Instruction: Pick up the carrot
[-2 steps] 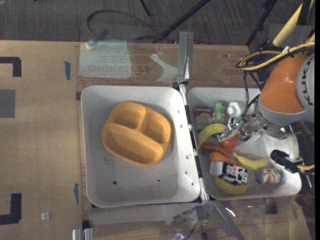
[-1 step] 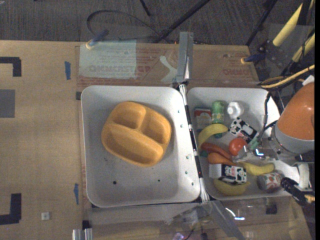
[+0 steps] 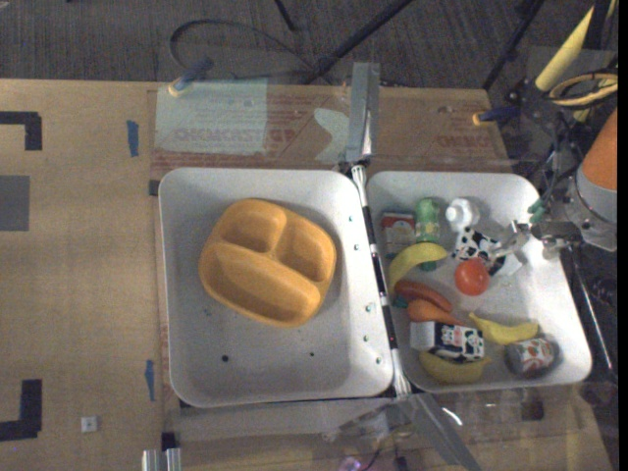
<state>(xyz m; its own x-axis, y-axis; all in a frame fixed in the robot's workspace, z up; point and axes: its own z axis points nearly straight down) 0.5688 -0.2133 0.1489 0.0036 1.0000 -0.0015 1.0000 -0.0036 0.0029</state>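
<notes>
Bench: a flat tan board top [image 3: 78, 263] marked with black corner outlines and short strips of blue tape, carrying two shallow white plastic bins side by side. Beyond its far edge lies dark grey carpet [image 3: 147, 8], crossed by black stand legs and a looped cable.

Left bin [image 3: 186, 361]: holds one orange three-compartment plastic plate [image 3: 267, 260], set toward the far half and turned at a slant.

Right bin [image 3: 559, 302]: crowded.
- Orange carrot [image 3: 429, 301], two stubby orange-red pieces lying close together (whether joined cannot be told), near the bin's left wall, about midway along it.
- Yellow plastic banana [image 3: 416, 258], curved, just beyond the carrot.
- Small red-and-white carton [image 3: 397, 230] and green bottle [image 3: 429, 216], toward the far left corner.
- White bottle-shaped item [image 3: 461, 211], along the far side.
- Black-and-white cow-patterned toy [image 3: 478, 246], centre.
- Red-orange ball-shaped fruit [image 3: 472, 277], just beside the cow toy.
- Cow-printed milk carton [image 3: 449, 340], resting on a second yellow banana [image 3: 453, 367] at the near edge.
- Third small banana [image 3: 505, 330] and a small printed tin can [image 3: 531, 356], near right corner.

Arm: grey with an orange band, entering over the right bin's far right edge. Gripper [image 3: 517, 241] sits beside the cow toy, well apart from the carrot; whether its fingers are spread or closed cannot be told.
</notes>
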